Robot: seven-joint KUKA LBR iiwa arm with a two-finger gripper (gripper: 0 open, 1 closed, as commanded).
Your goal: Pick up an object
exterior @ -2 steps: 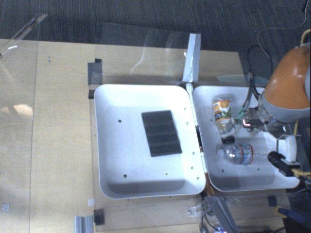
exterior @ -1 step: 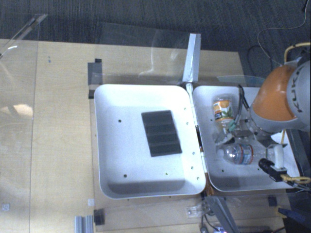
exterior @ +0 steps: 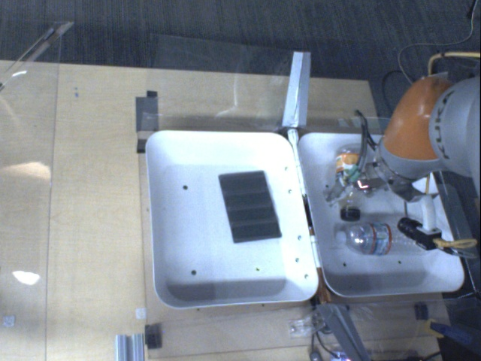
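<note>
Table point(exterior: 83, 201) carries two white bins side by side. The left bin point(exterior: 169, 201) has one thing in it: a flat dark ribbed pad point(exterior: 249, 206), lying near the middle at a slight slant, untouched and well apart from the robot.

The right bin point(exterior: 406, 273) has the rest. A colourful packet point(exterior: 346, 160) lies toward the far wall. Pincer point(exterior: 342, 190) is low in this bin, just beside the packet on its near side. A small black thing point(exterior: 350, 213) lies just below the pincer, near it; contact too small to tell. Past that, a clear bottle point(exterior: 367, 239) lies on its side on the bin floor, nearer the front wall. The arm point(exterior: 425, 126) reaches in from the right, orange band over the bin's right half.

Pincer state: cannot tell, the tip is too small and cluttered from this view. Nothing is visibly held.

Progress, as judged: the approach looks done, since the pincer is down among the right-bin items. Likely target is the packet or the small black thing; cannot say which. The grasp is not confirmed and there is no lift yet, as every item rests on a bin floor. Left to do: close on one item and raise it clear.
</note>
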